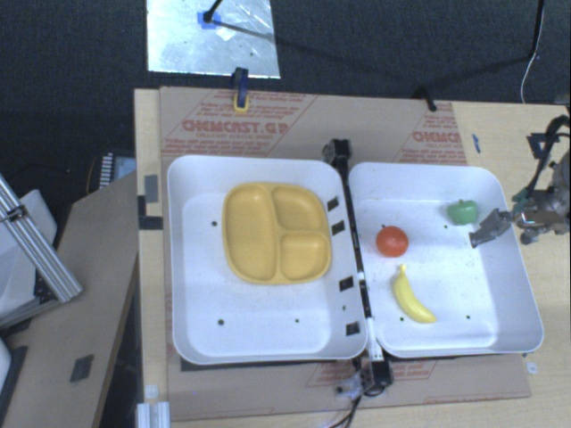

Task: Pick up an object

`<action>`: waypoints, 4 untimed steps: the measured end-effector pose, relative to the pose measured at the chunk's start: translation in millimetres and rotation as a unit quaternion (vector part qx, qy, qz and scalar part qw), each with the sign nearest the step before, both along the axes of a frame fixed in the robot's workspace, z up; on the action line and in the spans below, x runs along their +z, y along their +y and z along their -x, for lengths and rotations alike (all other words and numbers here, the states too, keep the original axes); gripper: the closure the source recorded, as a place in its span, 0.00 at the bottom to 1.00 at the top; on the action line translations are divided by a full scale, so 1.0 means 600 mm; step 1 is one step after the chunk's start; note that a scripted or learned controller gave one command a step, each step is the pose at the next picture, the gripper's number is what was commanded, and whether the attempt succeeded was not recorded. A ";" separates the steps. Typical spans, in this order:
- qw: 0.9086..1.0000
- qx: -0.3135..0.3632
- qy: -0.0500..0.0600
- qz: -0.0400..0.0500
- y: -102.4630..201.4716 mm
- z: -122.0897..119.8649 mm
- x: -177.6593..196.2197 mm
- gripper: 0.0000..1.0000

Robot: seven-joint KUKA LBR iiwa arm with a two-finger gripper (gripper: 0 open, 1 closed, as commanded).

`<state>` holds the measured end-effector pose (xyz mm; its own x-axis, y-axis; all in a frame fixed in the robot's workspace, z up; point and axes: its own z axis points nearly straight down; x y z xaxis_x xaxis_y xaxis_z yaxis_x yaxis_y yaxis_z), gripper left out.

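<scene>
The right bin holds three toy fruits. A red tomato lies near its left wall, a yellow banana lies below it, and a green pepper sits toward the upper right. My gripper reaches in from the right edge, its grey tip hanging over the bin's right side, just right of and below the green pepper. No fruit is between its fingers.
The left bin carries a yellow three-compartment plate. A black divider strip runs between the bins. Cables and arm hardware crowd the right edge. A foil sheet lies beyond the bench.
</scene>
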<state>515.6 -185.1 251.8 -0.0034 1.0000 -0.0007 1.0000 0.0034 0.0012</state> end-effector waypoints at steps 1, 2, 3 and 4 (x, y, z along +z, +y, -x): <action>1.000 -0.001 0.001 -0.001 0.000 -0.007 -0.071 0.00; 1.000 -0.001 0.003 -0.001 0.008 -0.006 -0.175 0.00; 1.000 -0.001 0.002 -0.001 0.018 -0.013 -0.248 0.00; 1.000 -0.002 -0.001 0.000 0.016 -0.015 -0.226 1.00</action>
<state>524.7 -175.6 116.1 0.0003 1.0000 -0.0014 1.0000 -0.0003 0.0033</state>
